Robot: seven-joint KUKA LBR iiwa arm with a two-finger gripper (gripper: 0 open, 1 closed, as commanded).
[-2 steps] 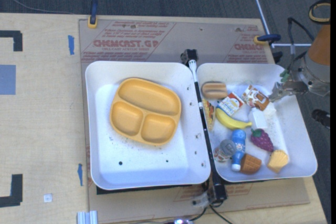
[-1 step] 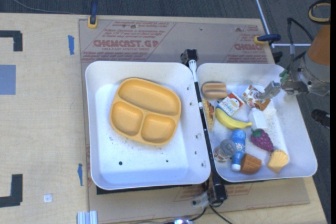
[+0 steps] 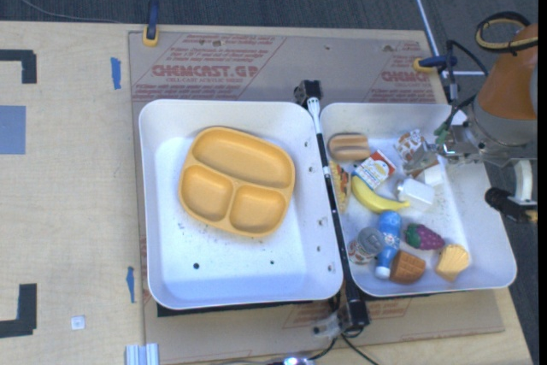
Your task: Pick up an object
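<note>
The grey robot gripper [image 3: 446,143] hangs over the right white bin [image 3: 489,244] at three o'clock — still choosing; I cannot tell its state. Next, probably drop onto the yellow plastic banana [image 3: 376,197].

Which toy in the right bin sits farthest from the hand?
The ice cream cone at the near edge of the right bin, bottom left of the pile; the hand is at the far right.

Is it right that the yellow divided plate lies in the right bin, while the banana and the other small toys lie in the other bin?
Not quite. The camera view shows the yellow divided plate in the left bin, not the right one. The banana and the other small toys lie in the other bin, the right bin, as you said.
</note>
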